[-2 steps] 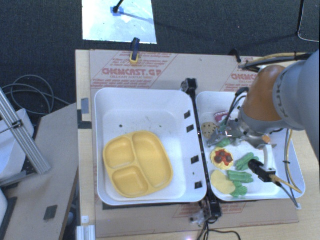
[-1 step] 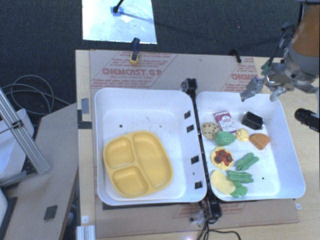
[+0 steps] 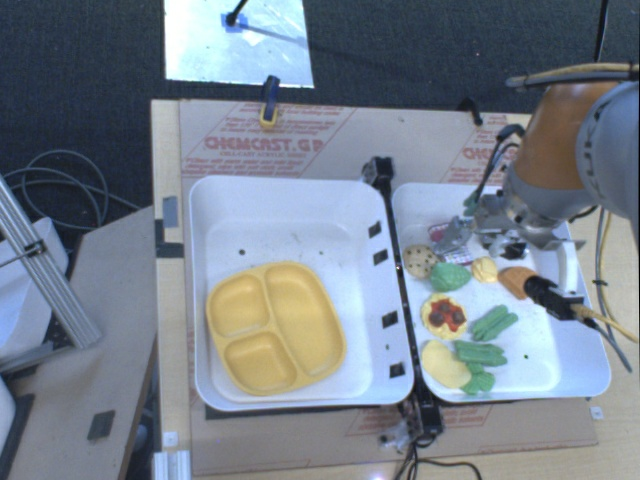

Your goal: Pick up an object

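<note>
Here, 2 shallow white bins sit side by side on the bench. The left bin [image 3: 300, 203] carries a yellow tray [image 3: 275, 325] with 3 compartments, its long axis running from 10 to 4 o'clock. The grey arm [image 3: 575, 148], orange-banded above the wrist, enters from 3 o'clock and ends over the upper half of the right bin [image 3: 580, 363]. The gripper [image 3: 455, 233] hangs at that bin's 11 o'clock area; whether its fingers are parted or closed cannot be told, and nothing is visibly held between them.

The candidate objects are small toy foods lying in the right bin, all on the 6 o'clock side of the gripper. Largest to smallest:
- green bean pods [image 3: 485, 338], several, long axes roughly 8 to 2 o'clock;
- a pale yellow lump [image 3: 445, 364] at the bin's 7 o'clock corner;
- a mini pizza [image 3: 444, 315], round, red-topped;
- a green leafy piece [image 3: 450, 277], just below the gripper;
- an orange piece [image 3: 515, 281];
- a speckled cookie [image 3: 419, 260], beside the gripper at its 8 o'clock;
- a small yellow piece [image 3: 485, 269].
</note>
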Controlling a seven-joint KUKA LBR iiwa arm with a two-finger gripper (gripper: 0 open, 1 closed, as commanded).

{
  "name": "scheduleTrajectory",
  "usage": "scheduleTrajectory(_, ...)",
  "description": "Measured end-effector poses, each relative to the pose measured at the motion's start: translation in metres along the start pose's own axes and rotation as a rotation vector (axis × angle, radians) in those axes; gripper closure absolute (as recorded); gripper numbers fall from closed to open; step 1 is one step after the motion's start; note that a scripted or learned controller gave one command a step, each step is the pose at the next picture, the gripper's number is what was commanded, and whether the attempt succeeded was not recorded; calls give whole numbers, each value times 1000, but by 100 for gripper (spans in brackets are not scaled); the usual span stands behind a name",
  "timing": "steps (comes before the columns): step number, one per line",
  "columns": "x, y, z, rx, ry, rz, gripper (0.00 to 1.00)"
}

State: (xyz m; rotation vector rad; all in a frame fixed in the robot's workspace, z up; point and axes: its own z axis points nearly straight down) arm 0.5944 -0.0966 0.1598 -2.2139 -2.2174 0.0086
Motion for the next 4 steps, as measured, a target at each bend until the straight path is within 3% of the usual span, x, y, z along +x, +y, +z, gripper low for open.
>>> scheduleTrajectory(1,-11,17,76,-16,-1,2,0)
scheduleTrajectory(2,-12,18,60,-21,-2,0,100)
scheduleTrajectory(3,-22,-20,-15,-15,-3,2,100)
scheduleTrajectory(4,31,-65,-24,-7,1,-5,100)
